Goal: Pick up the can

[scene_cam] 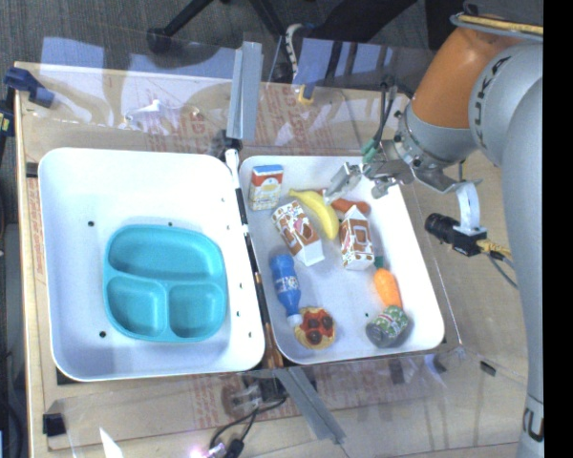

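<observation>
Bench bins: left (67,256) holds tray (165,282), right (422,275) can (388,326).

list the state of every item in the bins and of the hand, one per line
hand: above the right bin's far edge, holding nothing
can: on its side, near right corner
blue bottle: lying flat
banana: lying, leaning on a carton
carrot: lying flat
small cartons: tipped over
pastry: flat, near edge
blue tray: right way up in left bin
</observation>
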### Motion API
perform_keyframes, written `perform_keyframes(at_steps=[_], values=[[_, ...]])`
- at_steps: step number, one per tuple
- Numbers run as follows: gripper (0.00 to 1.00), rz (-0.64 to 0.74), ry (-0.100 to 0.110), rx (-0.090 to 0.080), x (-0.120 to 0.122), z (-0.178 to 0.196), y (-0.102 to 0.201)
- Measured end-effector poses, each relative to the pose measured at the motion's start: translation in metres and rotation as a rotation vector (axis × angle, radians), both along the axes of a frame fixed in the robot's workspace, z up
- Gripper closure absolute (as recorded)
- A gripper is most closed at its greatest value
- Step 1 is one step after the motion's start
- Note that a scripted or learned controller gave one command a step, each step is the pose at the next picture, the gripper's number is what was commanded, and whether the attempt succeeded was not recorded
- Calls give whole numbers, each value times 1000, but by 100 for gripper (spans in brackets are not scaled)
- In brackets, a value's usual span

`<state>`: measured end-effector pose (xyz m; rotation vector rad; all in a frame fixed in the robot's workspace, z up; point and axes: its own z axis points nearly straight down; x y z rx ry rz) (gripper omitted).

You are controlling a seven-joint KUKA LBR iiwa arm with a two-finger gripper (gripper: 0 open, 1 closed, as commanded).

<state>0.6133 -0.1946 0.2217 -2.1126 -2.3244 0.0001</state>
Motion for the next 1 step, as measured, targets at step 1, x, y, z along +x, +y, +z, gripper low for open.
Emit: perform_keyframes(at_steps=[1], values=[[0, 258, 2, 1, -46, -91, -15]])
